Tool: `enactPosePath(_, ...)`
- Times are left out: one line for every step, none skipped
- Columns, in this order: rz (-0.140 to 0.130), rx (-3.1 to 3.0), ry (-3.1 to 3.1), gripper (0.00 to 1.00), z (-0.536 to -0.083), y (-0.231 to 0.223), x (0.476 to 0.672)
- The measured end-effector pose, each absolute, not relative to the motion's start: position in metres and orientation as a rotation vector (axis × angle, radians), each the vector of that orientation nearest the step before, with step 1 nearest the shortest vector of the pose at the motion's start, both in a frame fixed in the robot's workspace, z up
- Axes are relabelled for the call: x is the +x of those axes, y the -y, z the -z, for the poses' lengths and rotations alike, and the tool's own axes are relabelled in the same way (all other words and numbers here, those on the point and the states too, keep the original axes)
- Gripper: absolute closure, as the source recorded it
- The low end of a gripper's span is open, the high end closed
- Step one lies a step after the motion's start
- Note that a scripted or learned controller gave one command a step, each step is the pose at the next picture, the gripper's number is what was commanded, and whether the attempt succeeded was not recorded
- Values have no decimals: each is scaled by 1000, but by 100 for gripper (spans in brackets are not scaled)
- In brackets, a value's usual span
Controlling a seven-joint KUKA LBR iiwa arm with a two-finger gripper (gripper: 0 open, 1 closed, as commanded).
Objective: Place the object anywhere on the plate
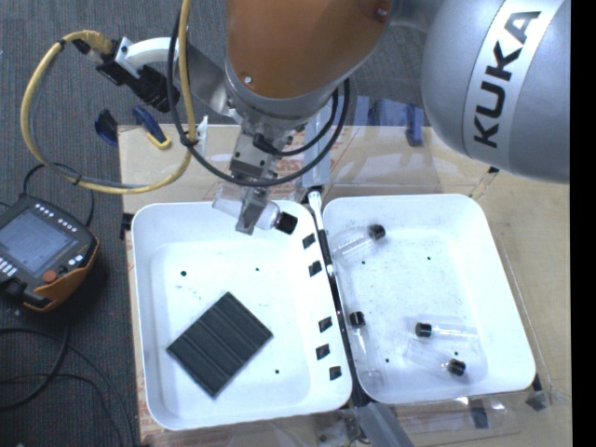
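The object (273, 217) – a small clear vial w/ a black cap – sits at the tip of the gripper (250, 214), over the far edge of the left bin (149, 250), near the wall shared w/ the right bin (503, 277). It looks to be against the gripper's lower end, but I can't tell if the jaws are apart or clamped on it; the wrist blocks that spot.

The plate (221, 343) is the dark ribbed square lying flat in the left bin, turned diamond-wise, toward the near-left corner and well apart from the gripper. To do this step well: confirm the vial is truly pinched, lift clear of the bin floor, travel toward the near-left, centre over the plate and go low before release – a round vial will likely roll off the ribs if dropped from height. Laying it along the ribs should help it settle.

Around it: several similar vials (438, 330) lie scattered in the right bin – not in the path. Black clips (317, 268) run down the shared wall, just beside the route. A yellow cable (37, 91) and pendant (42, 250) sit off to the left, outside the bins, no obstruction.
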State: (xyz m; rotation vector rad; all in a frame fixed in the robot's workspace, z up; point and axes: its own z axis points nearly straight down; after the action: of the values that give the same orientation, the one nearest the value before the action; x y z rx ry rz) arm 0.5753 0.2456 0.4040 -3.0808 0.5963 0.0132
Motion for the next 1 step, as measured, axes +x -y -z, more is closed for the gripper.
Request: enactPosePath(-16, -3124, -318, 100, -287, -235, 530)
